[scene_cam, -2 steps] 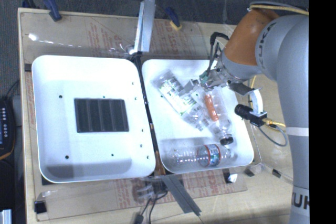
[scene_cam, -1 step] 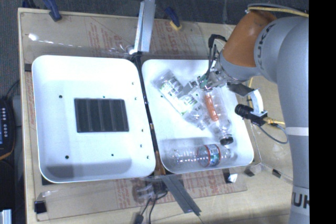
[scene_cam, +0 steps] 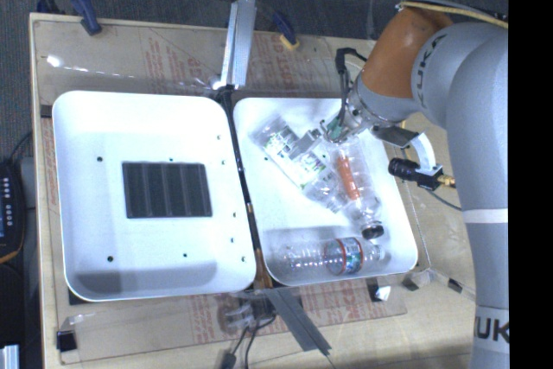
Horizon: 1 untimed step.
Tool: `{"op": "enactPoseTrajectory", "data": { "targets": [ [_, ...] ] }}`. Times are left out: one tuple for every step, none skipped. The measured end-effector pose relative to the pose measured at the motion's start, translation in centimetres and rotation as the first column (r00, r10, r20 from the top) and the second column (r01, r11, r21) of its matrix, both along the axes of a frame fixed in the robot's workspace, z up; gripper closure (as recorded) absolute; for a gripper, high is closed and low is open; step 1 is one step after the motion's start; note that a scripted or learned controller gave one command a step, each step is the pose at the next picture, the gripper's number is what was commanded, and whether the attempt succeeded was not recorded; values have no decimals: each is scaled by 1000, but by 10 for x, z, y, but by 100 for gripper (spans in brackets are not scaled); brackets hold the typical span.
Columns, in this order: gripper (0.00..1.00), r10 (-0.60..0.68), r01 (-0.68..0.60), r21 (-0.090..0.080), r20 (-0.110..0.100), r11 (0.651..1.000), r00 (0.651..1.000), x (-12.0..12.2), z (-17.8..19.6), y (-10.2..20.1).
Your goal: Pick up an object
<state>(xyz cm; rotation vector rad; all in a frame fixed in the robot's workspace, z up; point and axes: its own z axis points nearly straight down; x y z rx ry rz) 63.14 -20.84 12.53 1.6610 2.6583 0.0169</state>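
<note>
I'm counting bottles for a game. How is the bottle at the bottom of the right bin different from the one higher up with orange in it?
The bottom bottle lies sideways along the bin's near wall; the orange bottle lies slanted, nearer the middle. The bottom bottle wears a red and blue label; the orange bottle shows an orange strip inside. The orange bottle lies closer to the gripper. Both are clear plastic, lying down in the right bin.
</note>
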Motion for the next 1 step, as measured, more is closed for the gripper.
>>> {"op": "enactPoseTrajectory", "data": {
  "targets": [
    [0, -89, 89, -3, 2, 996, 996, -3, 5, 7]
  ]
}}
